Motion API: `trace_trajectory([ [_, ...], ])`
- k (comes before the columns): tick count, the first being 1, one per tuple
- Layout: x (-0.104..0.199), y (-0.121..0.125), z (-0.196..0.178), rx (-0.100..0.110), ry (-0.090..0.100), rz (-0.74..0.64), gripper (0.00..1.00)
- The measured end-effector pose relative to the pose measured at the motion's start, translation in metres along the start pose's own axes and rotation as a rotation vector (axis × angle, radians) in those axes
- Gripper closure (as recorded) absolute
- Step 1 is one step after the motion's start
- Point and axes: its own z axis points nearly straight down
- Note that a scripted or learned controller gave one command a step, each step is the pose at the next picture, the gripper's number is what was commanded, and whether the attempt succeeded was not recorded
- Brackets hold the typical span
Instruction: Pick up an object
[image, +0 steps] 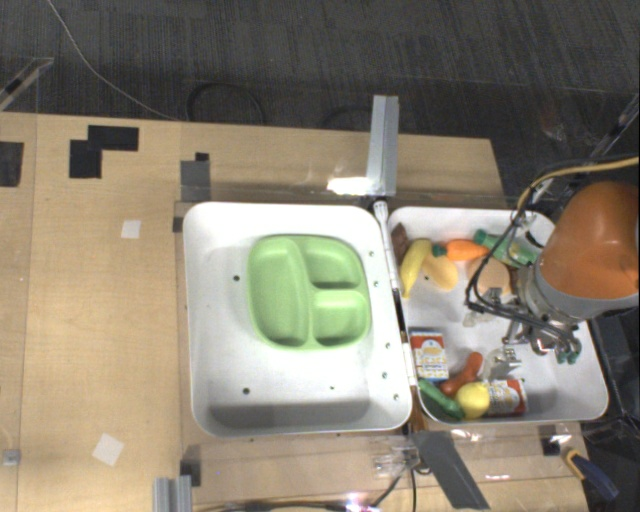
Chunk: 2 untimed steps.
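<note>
Over the right bin (596, 398), the arm (598, 240) hangs low with its gripper (510, 352) among the toy food.

Whether the jaws are spread or pressed together cannot be told, and nothing shows between them. Along the right bin's far edge lie a yellow banana (413, 266), a pale pear-like piece (440, 272) and an orange carrot (463, 250), close together. Near its left wall sits a small carton (428, 355); toward the near edge crowd a red sausage (462, 374), a lemon (473, 399), a green pod (436, 402) and a red-labelled can (507, 397). Bare floor shows at the near right corner. Centred in the left bin (215, 400) is a green divided tray (306, 290), with open white floor all round it.
</note>
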Motion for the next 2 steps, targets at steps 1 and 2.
trace_trajectory([
  [1, -0.114, 0.051, 0.017, -0.002, -0.028, 0.065, 0.00],
  [2, -0.043, 0.052, 0.021, 0.002, -0.016, 0.066, 0.00],
])
